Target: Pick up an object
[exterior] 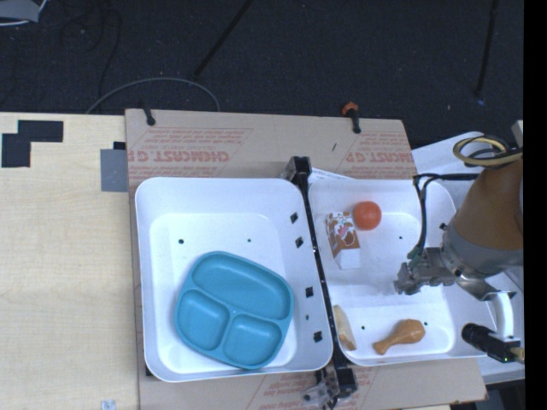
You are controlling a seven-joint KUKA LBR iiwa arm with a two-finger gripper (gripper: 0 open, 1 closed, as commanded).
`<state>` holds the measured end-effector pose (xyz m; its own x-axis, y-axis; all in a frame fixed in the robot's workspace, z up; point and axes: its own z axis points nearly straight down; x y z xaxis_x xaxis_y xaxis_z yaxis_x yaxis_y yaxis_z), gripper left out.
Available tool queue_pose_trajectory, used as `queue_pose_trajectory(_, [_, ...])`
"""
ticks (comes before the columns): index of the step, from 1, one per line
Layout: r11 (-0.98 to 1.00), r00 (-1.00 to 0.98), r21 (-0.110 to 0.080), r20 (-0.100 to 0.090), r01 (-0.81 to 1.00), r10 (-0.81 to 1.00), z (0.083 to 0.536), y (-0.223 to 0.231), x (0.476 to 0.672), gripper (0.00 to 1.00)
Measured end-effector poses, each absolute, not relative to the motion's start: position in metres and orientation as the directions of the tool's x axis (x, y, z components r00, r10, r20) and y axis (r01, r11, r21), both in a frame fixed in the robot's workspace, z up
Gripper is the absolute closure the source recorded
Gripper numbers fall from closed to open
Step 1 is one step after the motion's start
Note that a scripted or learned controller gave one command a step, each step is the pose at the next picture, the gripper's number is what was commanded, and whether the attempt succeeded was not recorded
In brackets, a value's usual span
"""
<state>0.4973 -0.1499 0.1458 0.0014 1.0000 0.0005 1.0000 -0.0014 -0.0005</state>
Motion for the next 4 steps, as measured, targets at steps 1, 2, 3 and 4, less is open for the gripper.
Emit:
queue_pose_trajectory(1, [0.001,-0.001,0.001,0.000,1.000,1.000,0.192,-0.150,0.506,1.00])
queue_pose_trajectory(2, [0.001,-0.001,-0.001,0.000,1.000,1.000,0.213,-0.151,0.507,1.00])
queue_pose_trajectory(3, [0.005,-0.005,-0.005,0.003,1.000,1.000,0.212,-0.091,0.496,1.00])
queue_pose_trajectory(4, [0.003,-0.003,-0.005,0.002,1.000,1.000,0.207,-0.046,0.492,1.00])
